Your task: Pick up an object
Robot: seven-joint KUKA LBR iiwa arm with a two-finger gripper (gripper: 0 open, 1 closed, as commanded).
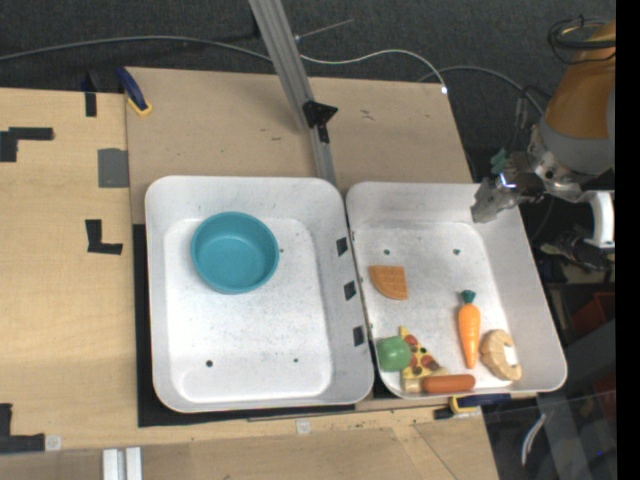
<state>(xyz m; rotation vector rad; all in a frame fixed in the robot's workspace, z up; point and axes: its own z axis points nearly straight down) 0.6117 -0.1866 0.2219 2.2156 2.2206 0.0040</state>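
The gripper (487,203) is seen over the right bin's (430,213) far right corner; whether it is open cannot be told. A carrot (469,332) is seen near the bin's right edge.

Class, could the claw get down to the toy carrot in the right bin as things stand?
Probably yes. The claw hangs over the right bin's upper right corner, and the carrot lies uncovered, apart from the bread piece beside it.

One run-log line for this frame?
gripper over right bin's far right rim | nothing held | carrot, waffle in bin | bowl left
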